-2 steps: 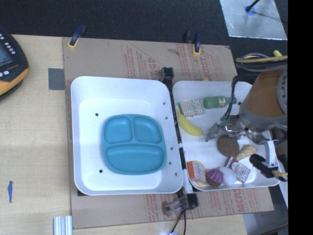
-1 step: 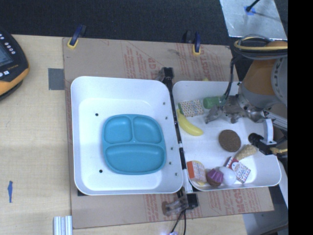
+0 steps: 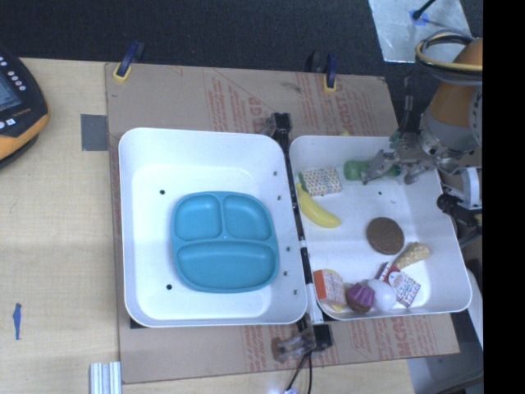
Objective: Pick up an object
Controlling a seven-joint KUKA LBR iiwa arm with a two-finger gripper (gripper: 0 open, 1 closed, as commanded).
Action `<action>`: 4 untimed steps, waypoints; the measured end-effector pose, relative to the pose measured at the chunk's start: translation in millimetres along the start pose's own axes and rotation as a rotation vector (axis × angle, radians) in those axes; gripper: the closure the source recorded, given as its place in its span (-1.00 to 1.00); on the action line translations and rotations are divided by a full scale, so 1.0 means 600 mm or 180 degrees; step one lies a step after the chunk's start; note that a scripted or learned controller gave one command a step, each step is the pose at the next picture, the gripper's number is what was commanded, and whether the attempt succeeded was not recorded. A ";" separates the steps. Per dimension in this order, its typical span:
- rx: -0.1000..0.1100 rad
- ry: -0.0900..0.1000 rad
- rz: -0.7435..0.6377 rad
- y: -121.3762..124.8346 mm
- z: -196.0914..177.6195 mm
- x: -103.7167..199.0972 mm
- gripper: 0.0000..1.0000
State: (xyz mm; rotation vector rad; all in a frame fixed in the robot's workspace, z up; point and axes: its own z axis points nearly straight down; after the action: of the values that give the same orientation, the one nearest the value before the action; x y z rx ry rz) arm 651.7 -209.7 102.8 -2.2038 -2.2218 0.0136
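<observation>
The right bin (image 3: 443, 245) holds several small objects: a yellow banana (image 3: 317, 210), a pale speckled block (image 3: 321, 180), a small green item (image 3: 354, 170), a brown round disc (image 3: 385, 235), a tan wedge (image 3: 413, 254), a red-and-white packet (image 3: 400, 286), a white ball (image 3: 384, 295), a purple item (image 3: 359, 296) and an orange-and-white piece (image 3: 330, 286). My gripper (image 3: 395, 167) hangs over the bin's far side, just right of the green item. It is open, and I see nothing between its fingers.
The left bin (image 3: 139, 220) holds a blue divided plate (image 3: 224, 240). Both bins rest on a cardboard sheet (image 3: 246, 97) held by clamps at the back. A yellow-and-black device (image 3: 16, 105) lies at the far left of the bench.
</observation>
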 end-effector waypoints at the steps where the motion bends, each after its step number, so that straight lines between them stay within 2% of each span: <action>1: -0.0008 0.0006 0.0015 -0.141 0.023 0.082 -1.00; 2: -0.0020 -0.0005 0.0017 -0.214 0.023 0.070 -1.00; 3: -0.0033 -0.0010 0.0009 -0.210 0.004 0.069 1.00; 4: -0.0073 -0.0003 -0.0017 -0.136 -0.156 0.212 1.00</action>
State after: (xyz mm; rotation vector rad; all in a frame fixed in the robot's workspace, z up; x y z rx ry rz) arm 570.3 -83.6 197.8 -2.2096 -2.2399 -0.0109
